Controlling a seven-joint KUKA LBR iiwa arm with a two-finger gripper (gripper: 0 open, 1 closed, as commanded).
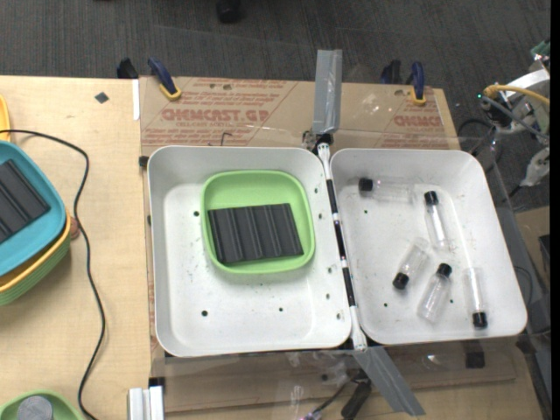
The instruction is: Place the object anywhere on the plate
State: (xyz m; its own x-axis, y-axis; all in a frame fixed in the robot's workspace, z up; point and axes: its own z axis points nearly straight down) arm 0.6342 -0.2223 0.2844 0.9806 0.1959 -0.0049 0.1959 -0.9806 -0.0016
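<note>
In the right bin, five clear black-capped vials lie scattered, three near the near-right corner, two farther back. In the left bin, the green plate sits toward the far side, bearing a dark ribbed mat. I cannot tell the end effector's state.

Green plate, dark ribbed insert; white bins; clear black-capped tubes; brown cardboard.
</note>
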